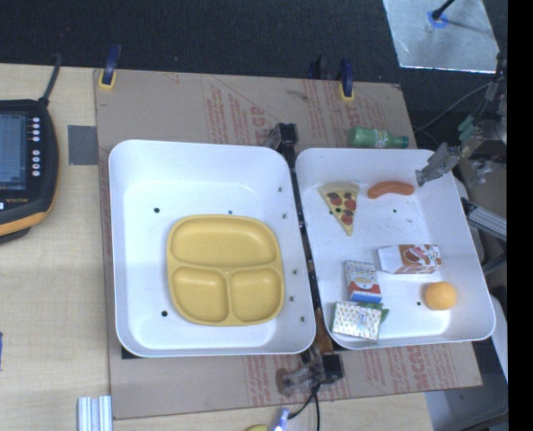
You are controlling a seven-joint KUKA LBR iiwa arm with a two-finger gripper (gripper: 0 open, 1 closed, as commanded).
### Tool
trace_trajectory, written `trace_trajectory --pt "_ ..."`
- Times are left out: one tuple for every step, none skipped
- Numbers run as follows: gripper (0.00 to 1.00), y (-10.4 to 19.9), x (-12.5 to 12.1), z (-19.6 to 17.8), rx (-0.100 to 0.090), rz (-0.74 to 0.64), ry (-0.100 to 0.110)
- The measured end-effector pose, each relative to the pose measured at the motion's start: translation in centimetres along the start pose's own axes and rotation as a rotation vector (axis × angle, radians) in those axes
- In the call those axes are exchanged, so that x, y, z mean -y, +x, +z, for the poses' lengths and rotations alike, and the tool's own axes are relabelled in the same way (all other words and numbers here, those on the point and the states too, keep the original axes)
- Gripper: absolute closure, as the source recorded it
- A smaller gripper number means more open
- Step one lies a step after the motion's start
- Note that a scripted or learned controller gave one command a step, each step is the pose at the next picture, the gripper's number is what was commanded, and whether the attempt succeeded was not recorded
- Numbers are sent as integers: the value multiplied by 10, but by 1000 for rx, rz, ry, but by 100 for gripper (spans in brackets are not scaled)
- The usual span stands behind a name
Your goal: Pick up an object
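Because the gripper hung at the far right corner of the right bin, everything worth picking lay to its left or nearer the camera. Whether it was released or clenched I could not tell; nothing showed in its grasp.

Nearest sat one green-and-white packet at the bin's near edge, with one orange ball well to its right. Just behind came one blue-and-red carton, then one red-and-white box lying crosswise. Farther back lay one toy pizza slice, tip pointing near, and one toy sausage, its long axis running left to right, just left of the gripper. That sausage looked to me the closest candidate.

The left bin held one yellow divided tray. Beyond the bins lay one green bottle on the bench.
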State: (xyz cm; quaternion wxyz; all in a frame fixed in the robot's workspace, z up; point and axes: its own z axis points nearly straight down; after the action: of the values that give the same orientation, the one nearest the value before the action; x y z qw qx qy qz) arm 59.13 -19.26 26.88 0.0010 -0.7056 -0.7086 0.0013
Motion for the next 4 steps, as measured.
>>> trace_trajectory --pt "0 78 25 134 1 -2 0" --pt "0 78 -17 177 1 -1 0" --pt "0 91 -50 176 -1 1 -1" --pt "0 92 -66 176 -1 1 -2"
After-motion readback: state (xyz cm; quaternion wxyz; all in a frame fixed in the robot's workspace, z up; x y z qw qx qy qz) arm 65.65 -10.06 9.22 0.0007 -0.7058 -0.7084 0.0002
